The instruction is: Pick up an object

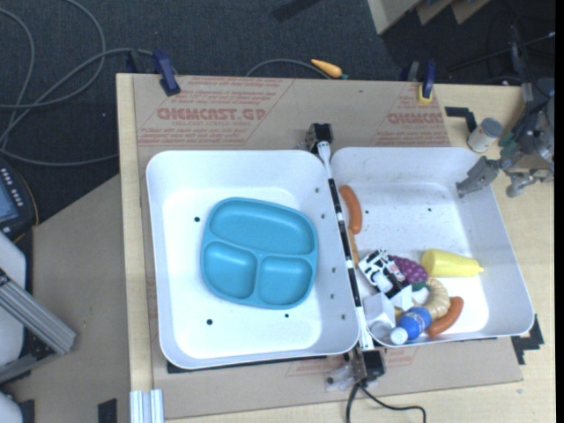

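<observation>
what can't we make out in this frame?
- Claw at the camera view's right edge: blurred, and the arm is cut off by that edge; open or shut can't be told.
- Toy pile in the right bin: items overlap, so the lower ones are partly hidden, and the small bottle is too small to identify.
- Divided blue plate in the left bin: hides the bin floor under it.

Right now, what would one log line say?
gripper: over right bin's far corner, nothing held | toys heaped near corner | blue plate: left bin
</observation>
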You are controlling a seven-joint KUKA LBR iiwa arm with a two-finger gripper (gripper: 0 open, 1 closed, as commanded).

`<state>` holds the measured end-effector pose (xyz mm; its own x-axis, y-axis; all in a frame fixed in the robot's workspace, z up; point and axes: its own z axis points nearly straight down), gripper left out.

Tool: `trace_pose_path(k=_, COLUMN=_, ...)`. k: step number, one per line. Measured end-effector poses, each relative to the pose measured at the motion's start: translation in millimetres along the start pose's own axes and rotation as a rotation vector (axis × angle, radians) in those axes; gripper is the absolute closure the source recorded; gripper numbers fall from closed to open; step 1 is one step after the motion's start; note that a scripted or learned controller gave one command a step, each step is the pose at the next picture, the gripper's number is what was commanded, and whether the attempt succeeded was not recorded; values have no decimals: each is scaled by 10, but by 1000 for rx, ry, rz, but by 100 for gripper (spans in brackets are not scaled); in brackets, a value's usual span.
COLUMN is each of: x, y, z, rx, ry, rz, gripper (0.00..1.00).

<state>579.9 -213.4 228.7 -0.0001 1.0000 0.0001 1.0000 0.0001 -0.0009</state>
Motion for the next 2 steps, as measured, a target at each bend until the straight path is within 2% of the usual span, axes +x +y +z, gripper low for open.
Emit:
trace_pose_path(k=1, x=-91, y=899, z=636, rx=-6, ry=-3, rz=-4, gripper=0)
trace_pose_path(k=2, x=-106, y=288, z=501, rx=4, ry=1, rz=2, gripper=0)
